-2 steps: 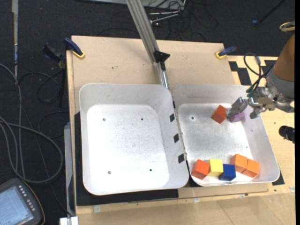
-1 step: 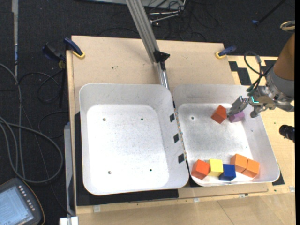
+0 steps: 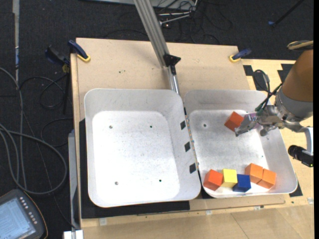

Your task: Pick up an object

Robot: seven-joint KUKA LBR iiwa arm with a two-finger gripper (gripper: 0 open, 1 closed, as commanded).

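Bench (image 3: 129, 66) carries two white bins side by side. Left bin (image 3: 99, 133) beside right bin (image 3: 209, 108). Arm (image 3: 299, 88) reaches in from right, over right bin. Gripper (image 3: 245, 126) sits at orange block (image 3: 233, 120) in bin's upper middle, fingers touching block; whether jaws are open or clamped on it cannot be told. Along near wall: orange cube (image 3: 214, 179), yellow cube (image 3: 230, 176), blue cube (image 3: 242, 182), two orange cubes (image 3: 261, 175) touching each other.
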